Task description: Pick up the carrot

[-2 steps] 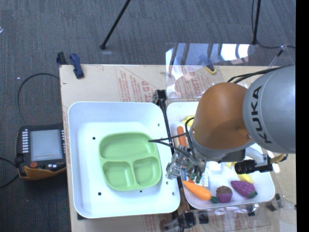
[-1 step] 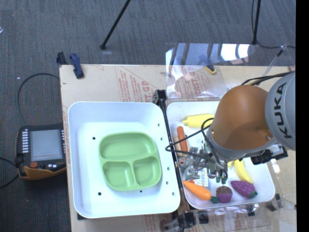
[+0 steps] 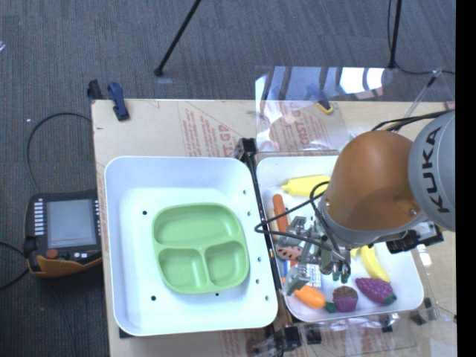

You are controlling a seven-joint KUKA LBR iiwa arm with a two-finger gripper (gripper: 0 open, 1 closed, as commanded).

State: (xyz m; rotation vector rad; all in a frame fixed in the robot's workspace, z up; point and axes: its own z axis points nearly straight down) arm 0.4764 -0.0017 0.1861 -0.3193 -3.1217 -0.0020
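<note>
A: Where is the arm (image 3: pixel 375 188) sitting?

B: It is reaching in from 3 o'clock and hanging over the right bin (image 3: pixel 413 292). The orange band is covering the bin's middle. The pincer (image 3: pixel 306 255) is pointing down toward the bin's 8 o'clock part, amid cables and metal parts.

A: Is the pincer gripping anything?

B: I cannot tell. The wrist hardware is hiding the tips, so how wide they are standing is not readable, and nothing is showing clearly between them.

A: And the carrot?

B: There are two candidates. A short orange one with a green tip, the carrot (image 3: pixel 310 297), is lying at the bin's 7 o'clock corner, just below the pincer. Whether they are touching, I cannot tell. A long thin orange-red piece (image 3: pixel 280 210) is lying along the bin's 9 o'clock wall, running toward 12.

A: What else is lying in that bin?

B: A yellow corn-like piece (image 3: pixel 305 186) at 11 o'clock, partly under the arm. A banana (image 3: pixel 374 265) at 4 o'clock. Purple grapes (image 3: pixel 375 289) at 5 o'clock. A dark round fruit (image 3: pixel 344 298) at 6 o'clock, between carrot and grapes.

A: And the left bin (image 3: pixel 126 199)?

B: It is holding a green three-part tray (image 3: pixel 199 245), sitting near its centre. Both bins are resting side by side on the worktop (image 3: pixel 178 125).
</note>
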